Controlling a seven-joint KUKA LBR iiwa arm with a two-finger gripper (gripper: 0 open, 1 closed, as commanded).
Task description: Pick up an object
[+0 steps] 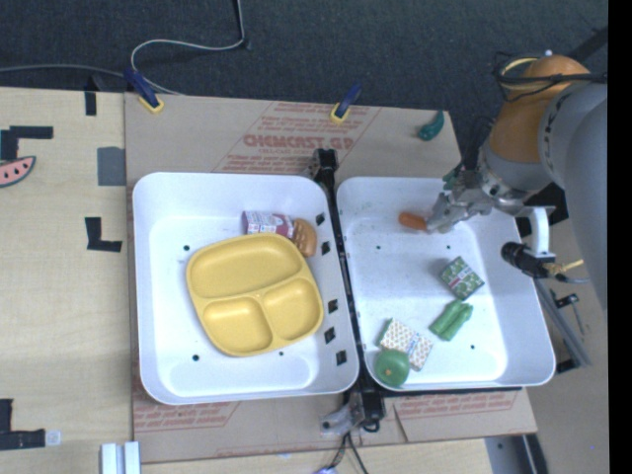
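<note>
Your arm (553,136) comes in from the right, and its gripper (446,210) sits low over the far part of the right bin (513,349), close to that bin's back wall. You cannot tell how the gripper is set, since it shows only as a small grey cluster seen from above. Just beside its tip, on the side toward the divider, lies a small orange piece (413,221) on the bin floor; whether the two touch is not clear. Nearer to you in the same bin you have a green patterned box (461,277), and below it a green bottle-like object (450,320) lying at a slant. In the near left corner of that bin a checkered packet (407,342) lies against a green apple (392,366). In the left bin (163,265) a yellow divided plate (255,292) takes up the middle, and behind it, at its far edge, a small carton (267,223) lies beside a brown bun (305,236). A teal clip (431,125) rests on the bench (59,284) behind the right bin.
</note>
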